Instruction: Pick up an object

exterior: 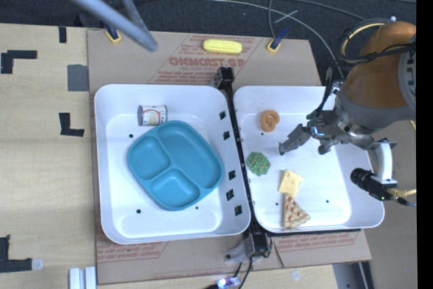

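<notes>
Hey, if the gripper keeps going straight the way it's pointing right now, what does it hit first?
The gripper points toward the view's lower left, so the broccoli floret in the right bin looks first in line. Its height above the bin is unclear, so it might pass over or meet the bin floor instead.

A single fixed camera looked down on the bench (40,145) from above, at a slant rather than straight down. It stood far enough off to take in both the left bin (111,166) and the right bin (338,210) whole, with dark floor beyond the far edge. The arm (379,84) entered from the right side of the view.
</notes>
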### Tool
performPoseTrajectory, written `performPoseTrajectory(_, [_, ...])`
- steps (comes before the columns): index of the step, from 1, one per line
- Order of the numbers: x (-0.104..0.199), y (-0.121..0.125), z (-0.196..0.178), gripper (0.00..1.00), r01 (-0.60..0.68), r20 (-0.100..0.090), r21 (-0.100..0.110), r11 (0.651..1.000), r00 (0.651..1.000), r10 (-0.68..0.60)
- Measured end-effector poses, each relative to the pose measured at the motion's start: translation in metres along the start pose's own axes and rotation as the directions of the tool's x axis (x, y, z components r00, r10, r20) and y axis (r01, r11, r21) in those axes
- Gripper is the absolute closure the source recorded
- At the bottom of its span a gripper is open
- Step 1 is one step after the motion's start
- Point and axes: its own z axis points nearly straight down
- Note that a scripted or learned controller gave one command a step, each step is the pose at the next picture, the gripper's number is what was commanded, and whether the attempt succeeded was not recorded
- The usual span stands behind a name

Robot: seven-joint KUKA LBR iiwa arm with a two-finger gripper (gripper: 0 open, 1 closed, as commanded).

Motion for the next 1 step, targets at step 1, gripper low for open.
performPoseTrajectory(1, [0.0102,0.0029,0.055,0.0,0.0,0.0,0.003,1.0,1.0,0.0])
